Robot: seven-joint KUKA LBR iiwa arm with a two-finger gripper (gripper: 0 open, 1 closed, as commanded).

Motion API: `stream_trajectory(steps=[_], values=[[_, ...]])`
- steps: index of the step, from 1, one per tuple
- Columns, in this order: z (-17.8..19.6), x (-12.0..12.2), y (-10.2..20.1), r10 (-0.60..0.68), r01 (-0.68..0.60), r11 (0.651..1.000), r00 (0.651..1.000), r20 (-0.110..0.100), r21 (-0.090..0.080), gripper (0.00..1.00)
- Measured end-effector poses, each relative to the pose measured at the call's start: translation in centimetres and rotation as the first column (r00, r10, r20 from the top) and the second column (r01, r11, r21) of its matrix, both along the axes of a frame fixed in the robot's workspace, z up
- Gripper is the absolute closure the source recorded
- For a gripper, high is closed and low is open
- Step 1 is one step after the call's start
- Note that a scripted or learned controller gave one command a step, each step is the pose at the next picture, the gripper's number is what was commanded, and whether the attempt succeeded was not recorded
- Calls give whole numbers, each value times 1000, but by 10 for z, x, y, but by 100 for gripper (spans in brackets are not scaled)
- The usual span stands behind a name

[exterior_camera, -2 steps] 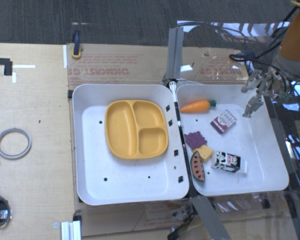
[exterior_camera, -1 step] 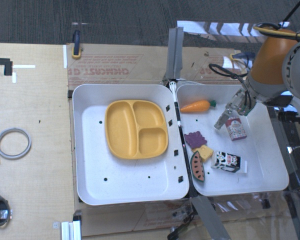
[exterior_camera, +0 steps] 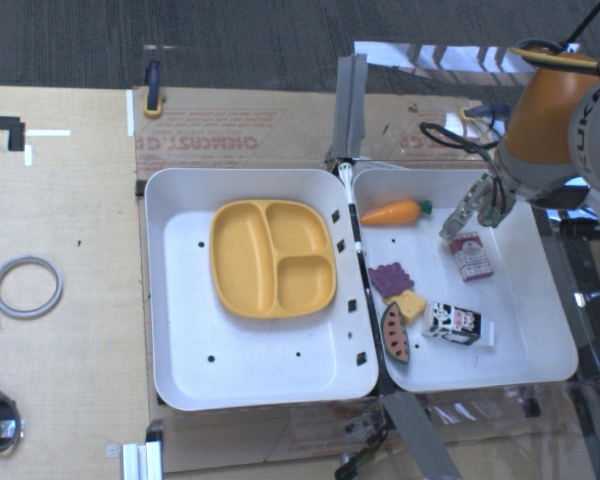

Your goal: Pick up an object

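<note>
Where six toys lie, one gripper [exterior_camera: 462,220] hovers beside one carton [exterior_camera: 471,259].

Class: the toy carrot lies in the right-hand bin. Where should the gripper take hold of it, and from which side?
Probably across the thick orange middle of the carrot, coming straight down. It lies flat with its length along the bin's far wall, so the fingers should close across its narrow width.

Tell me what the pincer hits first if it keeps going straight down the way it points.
Probably the small red-and-white carton just below the pincer; depth is unclear from this one view.
</note>
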State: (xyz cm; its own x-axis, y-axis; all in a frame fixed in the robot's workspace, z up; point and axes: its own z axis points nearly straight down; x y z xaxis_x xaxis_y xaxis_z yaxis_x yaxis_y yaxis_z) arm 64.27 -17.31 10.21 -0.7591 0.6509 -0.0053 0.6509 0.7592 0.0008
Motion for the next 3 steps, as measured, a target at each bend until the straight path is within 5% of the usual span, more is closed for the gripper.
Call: stream_trajectory(steps=[1, 2, 3], values=[[0, 0, 0, 0, 0, 1000, 1000, 0, 0, 0], [33, -32, -41, -165, 165, 986, 986, -3, 2, 0], [-11, -51, -30, -328, 328, 945, 945, -6, 3, 0]])
